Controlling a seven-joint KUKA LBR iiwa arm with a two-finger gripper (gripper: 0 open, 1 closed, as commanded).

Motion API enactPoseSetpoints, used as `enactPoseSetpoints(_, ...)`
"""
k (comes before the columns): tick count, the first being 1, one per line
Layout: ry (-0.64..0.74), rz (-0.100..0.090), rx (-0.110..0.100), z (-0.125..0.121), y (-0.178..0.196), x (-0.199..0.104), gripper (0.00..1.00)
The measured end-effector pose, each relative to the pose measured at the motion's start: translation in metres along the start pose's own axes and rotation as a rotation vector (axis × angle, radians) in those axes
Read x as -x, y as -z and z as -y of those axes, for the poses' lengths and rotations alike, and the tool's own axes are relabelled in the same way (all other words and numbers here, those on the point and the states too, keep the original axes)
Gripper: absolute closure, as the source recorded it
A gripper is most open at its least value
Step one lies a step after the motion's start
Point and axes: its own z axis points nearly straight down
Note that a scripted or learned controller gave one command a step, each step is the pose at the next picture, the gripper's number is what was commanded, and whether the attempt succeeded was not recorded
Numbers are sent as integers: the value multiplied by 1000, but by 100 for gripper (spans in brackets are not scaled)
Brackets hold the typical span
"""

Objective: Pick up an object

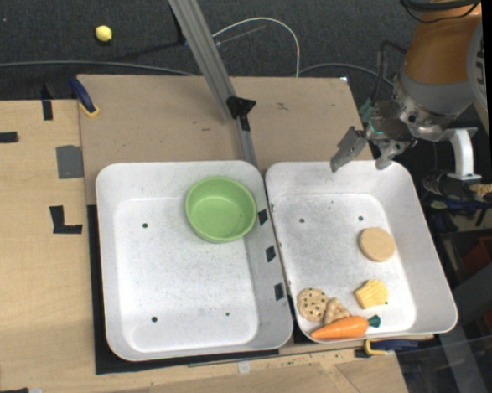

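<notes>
Right bin (pixel 397 191) far rim, open jaws (pixel 364 155) above.

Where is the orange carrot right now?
In the camera view, the carrot lies along the near edge of the right bin, just below the round cookie and the yellow cheese piece.

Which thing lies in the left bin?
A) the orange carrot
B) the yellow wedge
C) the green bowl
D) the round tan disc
C: the green bowl sits alone in the left bin, near its upper right corner, while the carrot, the tan disc and the yellow wedge all lie in the right bin.
</notes>
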Motion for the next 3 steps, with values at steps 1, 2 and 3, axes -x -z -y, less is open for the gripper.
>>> enactPoseSetpoints(1,0,0,0,0,0,0,0)
enactPoseSetpoints(2,-1,1,-5,-7,-51,-7,0)
enactPoseSetpoints(3,-1,0,-7,-2,-115,-12,0)
